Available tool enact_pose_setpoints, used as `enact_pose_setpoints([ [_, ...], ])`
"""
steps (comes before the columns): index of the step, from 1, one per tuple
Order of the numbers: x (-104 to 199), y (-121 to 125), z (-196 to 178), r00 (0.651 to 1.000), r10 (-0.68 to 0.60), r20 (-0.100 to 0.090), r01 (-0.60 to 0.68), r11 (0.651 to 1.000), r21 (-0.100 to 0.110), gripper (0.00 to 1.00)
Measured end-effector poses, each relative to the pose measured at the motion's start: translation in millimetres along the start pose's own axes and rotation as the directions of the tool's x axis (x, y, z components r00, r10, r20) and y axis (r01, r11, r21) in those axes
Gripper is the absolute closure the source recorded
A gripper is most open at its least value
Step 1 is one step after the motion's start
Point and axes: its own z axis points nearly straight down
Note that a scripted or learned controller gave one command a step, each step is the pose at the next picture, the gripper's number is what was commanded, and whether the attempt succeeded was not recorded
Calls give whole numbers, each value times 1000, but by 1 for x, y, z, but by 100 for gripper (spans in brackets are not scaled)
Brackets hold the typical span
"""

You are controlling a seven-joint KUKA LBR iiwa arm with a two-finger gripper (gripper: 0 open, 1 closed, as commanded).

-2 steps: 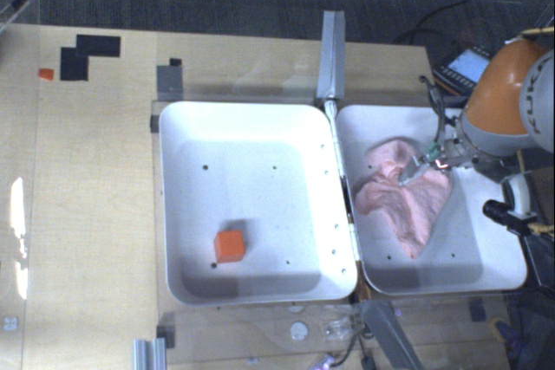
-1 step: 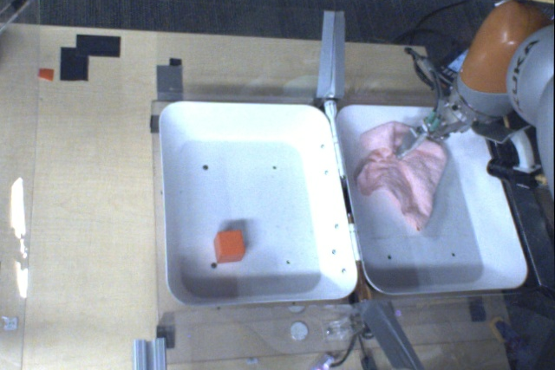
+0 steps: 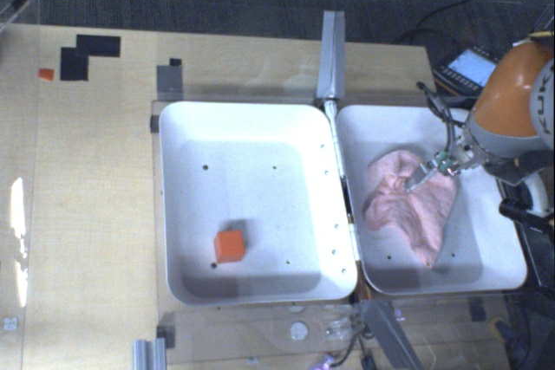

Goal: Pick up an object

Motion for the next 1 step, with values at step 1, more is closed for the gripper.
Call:
enact_pose_setpoints([
  [1, 42, 28, 0, 968, -252, 2, 252, 968, -3, 0],
])
